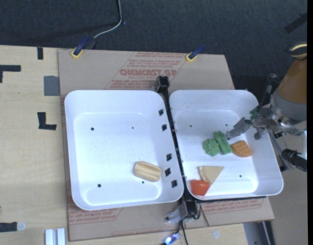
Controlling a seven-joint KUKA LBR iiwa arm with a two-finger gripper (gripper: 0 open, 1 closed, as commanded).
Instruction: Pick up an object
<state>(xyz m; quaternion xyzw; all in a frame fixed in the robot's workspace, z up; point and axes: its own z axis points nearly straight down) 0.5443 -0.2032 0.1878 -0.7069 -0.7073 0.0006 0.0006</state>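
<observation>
In the right bin (pixel 248 98) lie a green broccoli-like piece (pixel 216 144), an orange slice (pixel 241 148), a pale yellow wedge (pixel 211 173) and a red piece (pixel 199 187). A tan bread roll (pixel 147 171) rests in the left bin (pixel 79 106). My gripper (pixel 248 132) hangs over the right bin's right side, just above and right of the green piece and the orange slice. Its fingers stand apart, so it is open, with nothing held between them.
The two bins meet at a black-clipped divider (pixel 169 137) on a cardboard sheet (pixel 146 70). The arm's orange band (pixel 295 80) is at the right edge. A cable (pixel 115 19) runs over the dark floor behind.
</observation>
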